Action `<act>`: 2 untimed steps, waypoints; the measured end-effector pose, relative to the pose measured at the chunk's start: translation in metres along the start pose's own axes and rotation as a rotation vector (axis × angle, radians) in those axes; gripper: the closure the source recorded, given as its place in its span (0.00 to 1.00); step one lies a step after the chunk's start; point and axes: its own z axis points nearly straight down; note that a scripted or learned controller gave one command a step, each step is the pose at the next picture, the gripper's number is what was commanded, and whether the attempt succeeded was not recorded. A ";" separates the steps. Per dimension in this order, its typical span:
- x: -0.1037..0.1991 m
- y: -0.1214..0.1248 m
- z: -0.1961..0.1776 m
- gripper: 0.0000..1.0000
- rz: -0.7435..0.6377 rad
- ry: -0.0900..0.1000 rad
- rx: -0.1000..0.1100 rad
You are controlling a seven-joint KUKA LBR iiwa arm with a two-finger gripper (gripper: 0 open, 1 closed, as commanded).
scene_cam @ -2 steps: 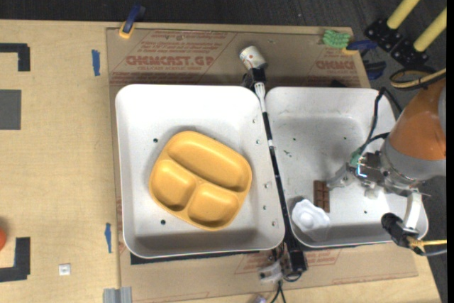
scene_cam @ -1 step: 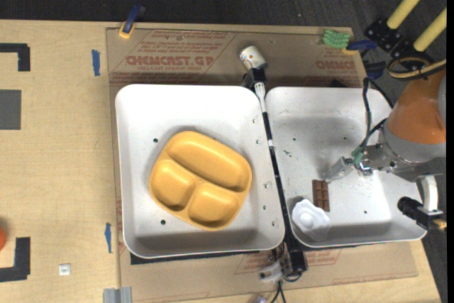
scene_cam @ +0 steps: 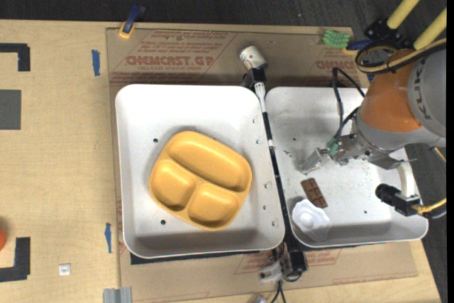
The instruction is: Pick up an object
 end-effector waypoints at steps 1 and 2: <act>0.036 -0.063 0.000 0.00 0.175 0.001 0.003; 0.036 -0.062 -0.010 1.00 0.176 0.002 0.001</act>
